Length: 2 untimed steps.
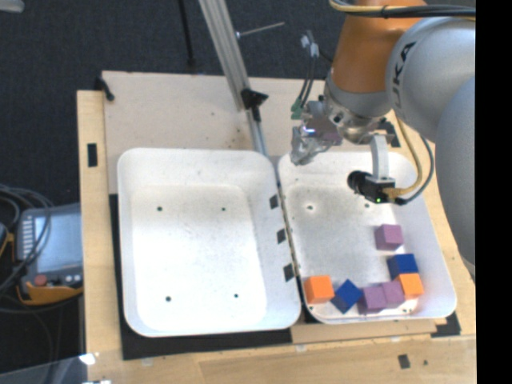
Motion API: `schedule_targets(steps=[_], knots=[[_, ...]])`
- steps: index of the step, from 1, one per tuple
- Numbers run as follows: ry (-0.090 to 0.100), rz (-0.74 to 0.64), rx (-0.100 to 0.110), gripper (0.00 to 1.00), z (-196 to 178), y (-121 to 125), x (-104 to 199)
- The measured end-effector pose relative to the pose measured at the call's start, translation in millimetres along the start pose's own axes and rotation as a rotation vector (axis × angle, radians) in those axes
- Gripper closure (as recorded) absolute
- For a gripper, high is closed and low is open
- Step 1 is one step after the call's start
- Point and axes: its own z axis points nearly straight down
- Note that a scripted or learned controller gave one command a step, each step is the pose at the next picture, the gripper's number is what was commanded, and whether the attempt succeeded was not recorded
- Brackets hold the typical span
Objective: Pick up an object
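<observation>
Several small blocks lie in the right bin [336, 214]: a purple one [389, 236] at mid right, a blue one [402, 263], an orange one [411, 284], two purple ones [382, 296] at the front, a blue one [347, 294] and an orange one [319, 288] at the front left. My gripper [302, 152] hangs over the bin's back left corner, well away from the blocks. Nothing shows between its fingers.
The left bin [196, 238] sits beside the right one, with a row of black clips [282, 234] along the seam. A slanted metal post [232, 54] rises behind the bins. A pendant with a screen [48, 250] lies off the bench at left.
</observation>
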Motion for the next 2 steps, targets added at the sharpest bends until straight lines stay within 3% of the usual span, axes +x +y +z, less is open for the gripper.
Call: schedule_targets(steps=[1, 2], knots=[[0.000, 0.001, 0.003, 1.00, 10, -10, 53], [-0.001, 0.001, 0.002, 1.00, 22, -4, 101]])
